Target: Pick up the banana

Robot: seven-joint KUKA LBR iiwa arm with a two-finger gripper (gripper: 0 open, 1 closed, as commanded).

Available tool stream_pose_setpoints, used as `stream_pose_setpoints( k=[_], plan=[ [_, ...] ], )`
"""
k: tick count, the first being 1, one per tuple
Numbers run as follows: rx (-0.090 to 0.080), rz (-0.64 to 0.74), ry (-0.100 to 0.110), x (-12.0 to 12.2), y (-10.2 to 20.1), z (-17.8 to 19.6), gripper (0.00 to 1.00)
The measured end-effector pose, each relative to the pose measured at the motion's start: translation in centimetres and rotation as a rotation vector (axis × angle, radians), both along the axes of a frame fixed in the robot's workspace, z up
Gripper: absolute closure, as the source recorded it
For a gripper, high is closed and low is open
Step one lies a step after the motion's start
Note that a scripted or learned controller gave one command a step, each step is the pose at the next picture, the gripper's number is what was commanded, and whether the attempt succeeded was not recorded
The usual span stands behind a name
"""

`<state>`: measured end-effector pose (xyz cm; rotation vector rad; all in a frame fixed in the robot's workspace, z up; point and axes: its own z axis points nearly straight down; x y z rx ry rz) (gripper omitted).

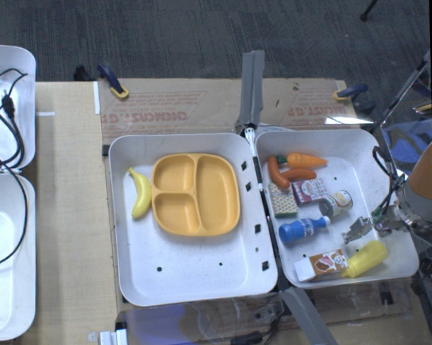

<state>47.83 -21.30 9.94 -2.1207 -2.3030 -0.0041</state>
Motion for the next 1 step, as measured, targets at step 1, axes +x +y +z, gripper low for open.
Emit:
stream_pose_setpoints(
  k=[1],
  plan=[
    [0.0,0.0,0.0,0.0,0.0,0.0,0.0]
  ],
)
